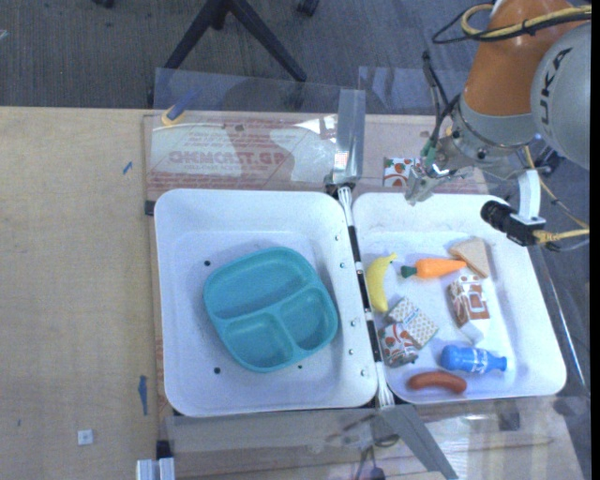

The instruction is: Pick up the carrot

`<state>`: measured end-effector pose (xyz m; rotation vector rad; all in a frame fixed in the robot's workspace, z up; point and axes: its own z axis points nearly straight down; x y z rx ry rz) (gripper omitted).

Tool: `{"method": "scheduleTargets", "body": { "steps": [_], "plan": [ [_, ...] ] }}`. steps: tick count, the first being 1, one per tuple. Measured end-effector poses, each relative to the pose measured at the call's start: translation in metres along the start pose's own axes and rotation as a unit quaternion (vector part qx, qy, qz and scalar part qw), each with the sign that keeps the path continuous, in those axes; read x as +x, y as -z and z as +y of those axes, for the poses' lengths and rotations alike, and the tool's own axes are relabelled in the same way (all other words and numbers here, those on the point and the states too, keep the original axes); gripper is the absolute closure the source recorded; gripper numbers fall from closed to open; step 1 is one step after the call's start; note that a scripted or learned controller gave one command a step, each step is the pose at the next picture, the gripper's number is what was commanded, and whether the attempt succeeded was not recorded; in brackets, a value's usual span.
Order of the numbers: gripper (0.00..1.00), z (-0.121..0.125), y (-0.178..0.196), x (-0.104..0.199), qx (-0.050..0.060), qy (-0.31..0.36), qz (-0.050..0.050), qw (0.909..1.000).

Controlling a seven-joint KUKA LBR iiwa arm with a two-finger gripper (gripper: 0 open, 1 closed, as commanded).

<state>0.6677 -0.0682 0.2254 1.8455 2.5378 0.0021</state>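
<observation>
Only "KU" reads clearly, on the grey arm (567,75).

Grey arm (567,84), orange band (511,66), yellow cables, small metal tool (424,183).

A pale wooden bench (66,281) stands on dark grey carpet (84,47), with black stand legs (234,23) behind it.

- A light wooden table (66,281) seen from above
- Two shallow white bins side by side on it: left bin (178,375), right bin (544,361)
- A clear plastic sheet (239,155) lying behind the left bin
</observation>
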Motion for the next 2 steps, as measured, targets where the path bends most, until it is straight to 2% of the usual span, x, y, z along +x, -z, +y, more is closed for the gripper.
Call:
{"method": "scheduleTargets", "body": {
  "steps": [1, 2],
  "plan": [
    [1.00, 0.003, 0.043, 0.008, -0.001, 0.075, -0.001, 0.9971],
    [1.00, -0.031, 0.036, -0.058, 0.001, 0.210, 0.001, 0.9777]
  ]
}}
